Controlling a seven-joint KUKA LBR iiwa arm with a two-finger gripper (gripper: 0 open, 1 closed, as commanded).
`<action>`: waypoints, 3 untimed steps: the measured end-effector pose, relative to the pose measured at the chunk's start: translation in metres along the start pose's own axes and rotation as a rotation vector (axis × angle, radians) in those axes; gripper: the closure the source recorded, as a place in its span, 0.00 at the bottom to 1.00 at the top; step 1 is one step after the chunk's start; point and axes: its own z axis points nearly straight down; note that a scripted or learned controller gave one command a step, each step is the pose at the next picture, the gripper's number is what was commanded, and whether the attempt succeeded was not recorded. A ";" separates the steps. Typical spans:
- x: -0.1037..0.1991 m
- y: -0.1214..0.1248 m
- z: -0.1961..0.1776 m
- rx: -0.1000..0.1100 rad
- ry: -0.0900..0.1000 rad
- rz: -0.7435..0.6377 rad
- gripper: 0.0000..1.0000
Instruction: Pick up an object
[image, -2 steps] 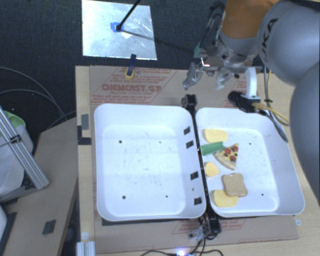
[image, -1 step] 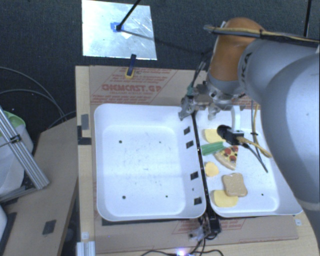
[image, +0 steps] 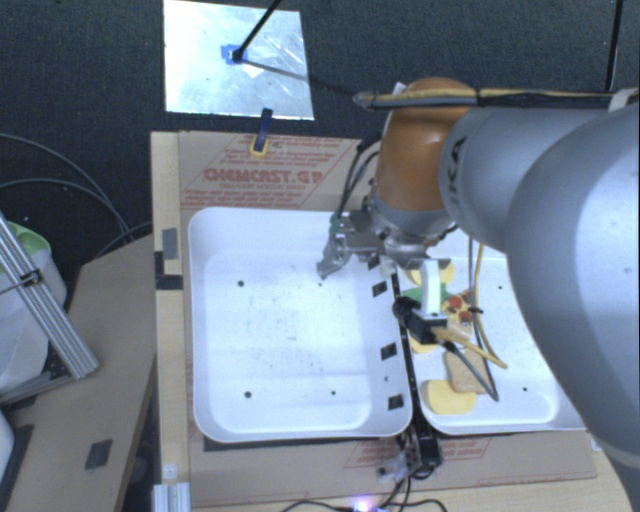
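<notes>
Step in hand: a reach toward the objects is judged to be under way; nothing is seen lifted, so the pick is taken as not yet made.

Arm: the grey arm (image: 540, 210) is seen entering from the right, its orange band (image: 420, 150) above the wrist, which hangs over the dividing rim between the two bins.

Gripper: the gripper (image: 345, 255) is seen below the orange band, above the upper right part of the left bin (image: 230, 420). Whether it is spread or closed cannot be told from this slant, and no object is seen clamped in it.

Objects: a small heap (image: 450, 345) is found in the right bin (image: 530, 415), just across the divider. A pale yellow flat piece (image: 450, 400), a white-and-green piece (image: 433, 285) and some thin dark and yellow sticks (image: 480, 350) can be made out; exact kinds cannot be told.

Relation: the heap lies to the right of the gripper and nearer the camera, on the far side of the rim, near but apart from it.

Next move: a shift to the right over the rim would be called for, then a descent onto one piece standing clear of the rest; the yellow flat piece at the near edge is judged the least tangled.

Risk: the sticks may be dragged along or a flat piece missed.

Desk: both bins are carried on cardboard (image: 260, 170) laid on the desk.
</notes>
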 end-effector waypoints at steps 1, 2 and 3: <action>0.036 -0.009 0.088 0.002 -0.002 0.003 0.00; 0.134 0.003 -0.077 -0.023 0.008 -0.005 0.00; 0.100 0.034 0.043 0.002 -0.006 0.012 0.00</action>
